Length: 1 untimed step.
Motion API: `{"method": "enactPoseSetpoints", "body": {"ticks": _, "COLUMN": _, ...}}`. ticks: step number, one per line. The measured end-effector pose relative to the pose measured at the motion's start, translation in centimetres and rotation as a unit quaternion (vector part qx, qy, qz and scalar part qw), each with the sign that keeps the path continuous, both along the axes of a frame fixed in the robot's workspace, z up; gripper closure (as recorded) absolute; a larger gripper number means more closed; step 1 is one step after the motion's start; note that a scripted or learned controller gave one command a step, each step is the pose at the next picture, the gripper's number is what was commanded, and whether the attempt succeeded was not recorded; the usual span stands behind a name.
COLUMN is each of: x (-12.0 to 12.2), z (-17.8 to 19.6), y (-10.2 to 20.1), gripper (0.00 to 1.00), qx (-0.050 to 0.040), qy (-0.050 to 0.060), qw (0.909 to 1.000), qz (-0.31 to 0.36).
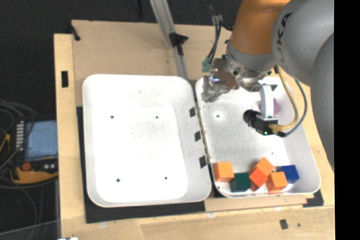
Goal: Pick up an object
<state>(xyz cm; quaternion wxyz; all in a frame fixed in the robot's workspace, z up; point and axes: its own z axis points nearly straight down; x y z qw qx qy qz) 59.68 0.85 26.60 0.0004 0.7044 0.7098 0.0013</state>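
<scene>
Nothing is lifted yet, as far as I can judge: my gripper (212, 89) hangs at the upper left corner of the right bin (236, 115), close to the rim it shares with the left bin (90, 121), and I see no block anywhere near it. Whether it is released or clenched I cannot tell, since the metal parts there blur together under my wrist. The things I could pick are all well apart from me, crowded along the lower edge of the right bin toward the lower right of the frame. There an orange block (224, 170) sits furthest left, with a dark green block (242, 181) just beside it. Next comes an orange-red block (260, 172) tilted on a corner, another orange block (277, 181) touching it, and a blue block (290, 173) at the right end of the row. So the whole job is still ahead, by my reckoning: travel down the frame to that cluster, choose a block, close on it and raise it. The leftmost orange one looks the least hemmed in, though the bin wall is close behind all of them. The left bin shows only its bare white floor with a few small dark dots. Both bins rest on the pale wooden surface (64, 121).
</scene>
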Motion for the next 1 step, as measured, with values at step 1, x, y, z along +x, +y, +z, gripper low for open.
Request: {"method": "enactPoseSetpoints", "body": {"ticks": 1, "x": 1.95, "z": -1.65, "y": 4.99, "gripper": 1.00, "qx": -0.0009, "qy": 0.001, "qw": 1.0000, "qz": -0.001}}
